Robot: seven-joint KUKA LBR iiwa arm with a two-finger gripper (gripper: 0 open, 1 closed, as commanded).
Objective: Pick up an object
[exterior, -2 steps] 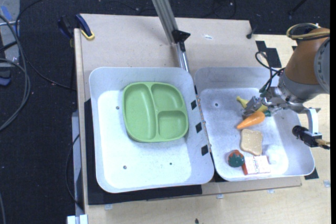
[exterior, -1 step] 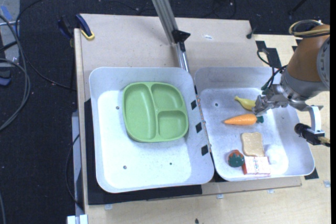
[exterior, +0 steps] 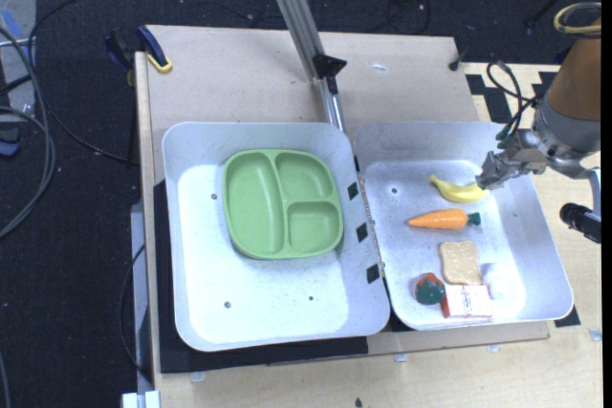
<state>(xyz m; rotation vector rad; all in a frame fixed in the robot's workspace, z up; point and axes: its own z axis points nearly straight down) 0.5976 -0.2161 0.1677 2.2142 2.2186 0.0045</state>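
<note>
Banana (exterior: 457,190) lies at the far side of the right bin (exterior: 535,234), carrot (exterior: 440,220) just nearer. My gripper (exterior: 495,169) sits at the banana's right end; can't tell its state. Green divided plate (exterior: 283,203) sits in the left bin (exterior: 201,301), well clear.

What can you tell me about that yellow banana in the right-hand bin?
The banana is small, bright yellow and smooth, and looks like a plastic toy. It curves gently, with a thin pointed end toward the left. It lies flat on the floor of the right white bin, in its upper part, just above the toy carrot and apart from it. The gripper sits right at the banana's right end, seemingly touching it.
</note>
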